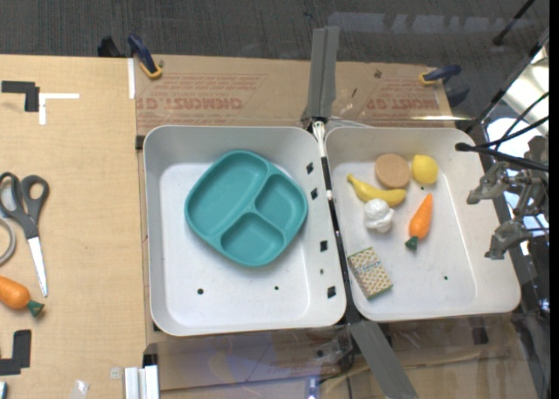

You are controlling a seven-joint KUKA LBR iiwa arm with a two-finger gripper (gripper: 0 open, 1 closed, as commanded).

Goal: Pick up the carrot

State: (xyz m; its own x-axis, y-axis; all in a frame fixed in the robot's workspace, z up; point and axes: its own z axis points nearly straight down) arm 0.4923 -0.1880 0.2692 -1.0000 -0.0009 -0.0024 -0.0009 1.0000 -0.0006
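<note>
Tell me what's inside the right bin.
The right bin holds a carrot, banana, lemon, tan disc, white lump and patterned packet. Anything beneath them is hidden.

Wooden bench [79,170] with two white bins [157,240], scissors [26,214], stray carrot [16,293].

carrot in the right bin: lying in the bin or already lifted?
Lying in the bin. The carrot rests on the floor of the right bin, leaf end toward the camera, beside the garlic; nothing grips it.
</note>
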